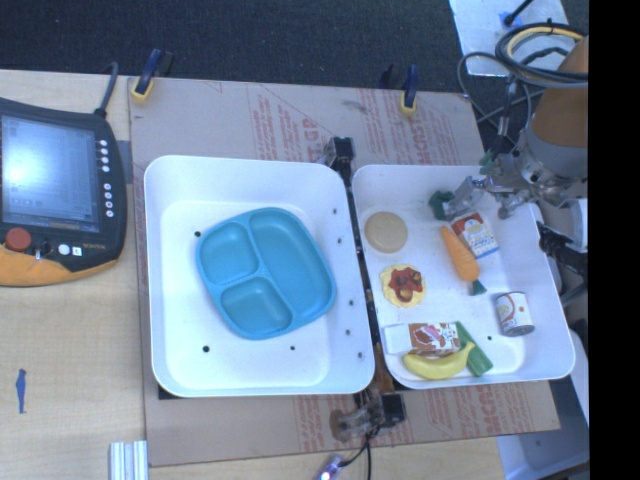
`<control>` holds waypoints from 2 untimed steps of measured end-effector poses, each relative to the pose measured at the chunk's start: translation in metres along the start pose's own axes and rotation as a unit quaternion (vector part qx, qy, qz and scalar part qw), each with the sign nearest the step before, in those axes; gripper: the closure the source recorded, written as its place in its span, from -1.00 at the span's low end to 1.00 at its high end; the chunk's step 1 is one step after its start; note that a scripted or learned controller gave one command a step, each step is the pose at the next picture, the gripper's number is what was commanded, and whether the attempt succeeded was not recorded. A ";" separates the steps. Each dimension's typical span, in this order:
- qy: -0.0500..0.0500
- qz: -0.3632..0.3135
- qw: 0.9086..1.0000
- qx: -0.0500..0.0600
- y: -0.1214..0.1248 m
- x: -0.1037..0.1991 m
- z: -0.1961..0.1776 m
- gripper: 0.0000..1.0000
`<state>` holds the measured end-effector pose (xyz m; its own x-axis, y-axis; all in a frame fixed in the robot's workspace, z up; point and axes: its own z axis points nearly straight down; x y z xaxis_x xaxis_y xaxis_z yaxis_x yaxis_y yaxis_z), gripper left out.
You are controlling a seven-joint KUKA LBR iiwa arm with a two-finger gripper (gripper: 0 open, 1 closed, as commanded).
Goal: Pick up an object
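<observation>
My gripper (462,198) reaches in from the upper right and hovers over the far end of the right bin (560,363). A small dark green object (440,206) lies right beside its tip; whether they touch is unclear. Just below are a red and white carton (478,236) and an orange carrot (460,255). Further along the bin lie a tan round biscuit (386,232), a small pizza (403,284), a can (513,314), a printed packet (432,337), a banana (438,365) and a green piece (479,359).
The left bin (170,363) holds a blue divided plate (264,271). A control pendant (55,193) lies on the bench at the far left. Clamps (409,86) grip the board's far edge, and cables (530,48) coil behind the arm.
</observation>
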<state>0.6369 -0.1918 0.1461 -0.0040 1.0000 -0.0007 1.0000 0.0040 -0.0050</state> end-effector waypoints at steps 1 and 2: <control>0.000 0.001 1.000 0.000 -0.043 0.021 0.044 -1.00; -0.001 0.000 1.000 0.000 -0.043 0.020 0.034 1.00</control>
<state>0.5933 -0.1719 0.1127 -0.0033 1.0000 -0.0031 1.0000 0.0033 -0.0056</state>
